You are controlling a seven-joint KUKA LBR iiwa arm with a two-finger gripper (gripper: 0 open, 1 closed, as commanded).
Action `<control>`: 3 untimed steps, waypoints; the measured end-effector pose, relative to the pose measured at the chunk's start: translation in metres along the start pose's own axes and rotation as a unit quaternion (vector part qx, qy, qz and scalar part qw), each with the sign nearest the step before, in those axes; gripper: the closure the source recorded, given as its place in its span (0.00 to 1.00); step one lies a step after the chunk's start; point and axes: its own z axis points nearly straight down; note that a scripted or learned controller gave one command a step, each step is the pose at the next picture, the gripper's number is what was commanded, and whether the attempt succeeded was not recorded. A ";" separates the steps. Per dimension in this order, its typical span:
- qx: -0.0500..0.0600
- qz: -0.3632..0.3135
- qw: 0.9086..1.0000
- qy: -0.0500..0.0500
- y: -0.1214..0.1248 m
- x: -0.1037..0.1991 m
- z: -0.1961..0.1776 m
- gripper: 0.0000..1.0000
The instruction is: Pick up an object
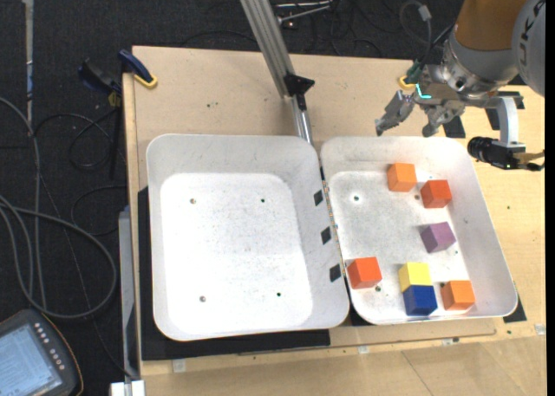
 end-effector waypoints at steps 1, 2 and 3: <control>-0.002 -0.001 1.000 -0.001 0.001 0.000 -0.003 0.00; 0.000 -0.001 1.000 0.000 0.003 0.009 0.046 0.00; 0.001 0.001 1.000 0.000 -0.002 0.003 0.106 0.00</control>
